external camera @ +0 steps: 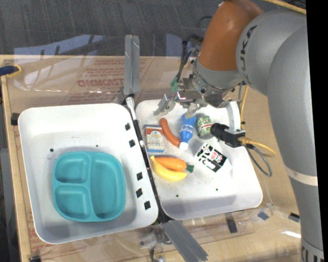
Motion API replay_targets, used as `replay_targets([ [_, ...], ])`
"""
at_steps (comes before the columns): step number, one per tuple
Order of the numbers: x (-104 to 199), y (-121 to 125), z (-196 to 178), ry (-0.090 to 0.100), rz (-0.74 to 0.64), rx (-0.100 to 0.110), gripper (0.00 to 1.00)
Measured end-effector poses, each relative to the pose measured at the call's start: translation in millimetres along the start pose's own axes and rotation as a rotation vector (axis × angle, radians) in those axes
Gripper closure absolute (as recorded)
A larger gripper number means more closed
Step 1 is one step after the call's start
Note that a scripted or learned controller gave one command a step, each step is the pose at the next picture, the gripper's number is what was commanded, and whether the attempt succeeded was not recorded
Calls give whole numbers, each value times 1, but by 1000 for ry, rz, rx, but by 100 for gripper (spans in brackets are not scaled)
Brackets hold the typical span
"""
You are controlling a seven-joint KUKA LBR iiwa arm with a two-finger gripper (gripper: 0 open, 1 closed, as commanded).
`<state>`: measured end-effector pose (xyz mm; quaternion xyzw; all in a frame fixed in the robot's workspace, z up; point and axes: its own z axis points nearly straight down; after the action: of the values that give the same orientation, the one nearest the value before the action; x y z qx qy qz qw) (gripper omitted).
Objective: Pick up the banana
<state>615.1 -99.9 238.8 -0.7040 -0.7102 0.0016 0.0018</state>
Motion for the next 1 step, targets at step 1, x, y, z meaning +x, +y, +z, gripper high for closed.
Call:
replay_targets([
  [1, -14, -81, 102, 0, -68, 1, 0],
])
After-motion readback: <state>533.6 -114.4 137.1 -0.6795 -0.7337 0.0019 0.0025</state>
